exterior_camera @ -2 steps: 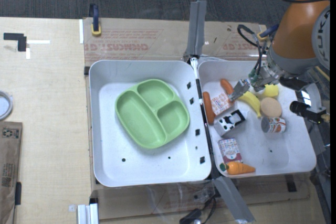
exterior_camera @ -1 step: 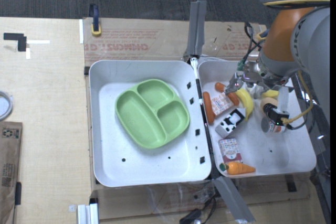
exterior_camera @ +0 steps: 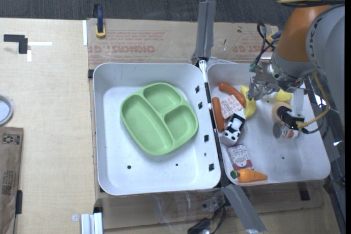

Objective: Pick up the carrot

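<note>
The carrot is orange with a small green top. It lies flat in the near-left corner of the right bin, close to the front wall. My gripper hangs over the far part of that bin, above a yellow banana-like toy, well behind the carrot and apart from it. The grey arm with its orange band comes in from the upper right.
The right bin also holds a red sausage, an orange-red piece, a black-and-white block, a small printed packet just behind the carrot and a round can. A green divided plate lies in the left bin.
</note>
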Tool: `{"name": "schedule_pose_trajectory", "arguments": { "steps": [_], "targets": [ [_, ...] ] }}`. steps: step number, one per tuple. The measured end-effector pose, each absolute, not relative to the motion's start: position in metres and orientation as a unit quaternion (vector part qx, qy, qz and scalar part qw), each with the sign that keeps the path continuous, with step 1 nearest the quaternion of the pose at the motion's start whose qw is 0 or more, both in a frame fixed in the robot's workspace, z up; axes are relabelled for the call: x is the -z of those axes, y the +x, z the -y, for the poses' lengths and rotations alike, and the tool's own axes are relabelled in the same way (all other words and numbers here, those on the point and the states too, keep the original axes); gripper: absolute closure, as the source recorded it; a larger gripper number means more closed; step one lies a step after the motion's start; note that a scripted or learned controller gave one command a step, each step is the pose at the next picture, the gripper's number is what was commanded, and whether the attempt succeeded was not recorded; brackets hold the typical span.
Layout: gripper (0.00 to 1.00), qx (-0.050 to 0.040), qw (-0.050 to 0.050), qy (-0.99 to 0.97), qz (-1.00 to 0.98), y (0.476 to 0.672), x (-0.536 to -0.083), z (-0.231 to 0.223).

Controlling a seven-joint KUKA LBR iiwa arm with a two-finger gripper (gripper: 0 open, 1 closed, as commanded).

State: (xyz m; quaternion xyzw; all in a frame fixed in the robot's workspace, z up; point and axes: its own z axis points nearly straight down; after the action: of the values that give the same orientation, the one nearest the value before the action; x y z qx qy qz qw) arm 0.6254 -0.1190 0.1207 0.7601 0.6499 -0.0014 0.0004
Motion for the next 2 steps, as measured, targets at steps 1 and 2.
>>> {"name": "schedule_pose_trajectory", "arguments": {
  "steps": [1,2],
  "targets": [
    [1.0,0.0021,0.0,0.922,-0.386,0.624,-0.268,0.091],
    [1.0,0.002,0.0,0.909,-0.417,0.63,-0.329,0.091]
  ]
}}
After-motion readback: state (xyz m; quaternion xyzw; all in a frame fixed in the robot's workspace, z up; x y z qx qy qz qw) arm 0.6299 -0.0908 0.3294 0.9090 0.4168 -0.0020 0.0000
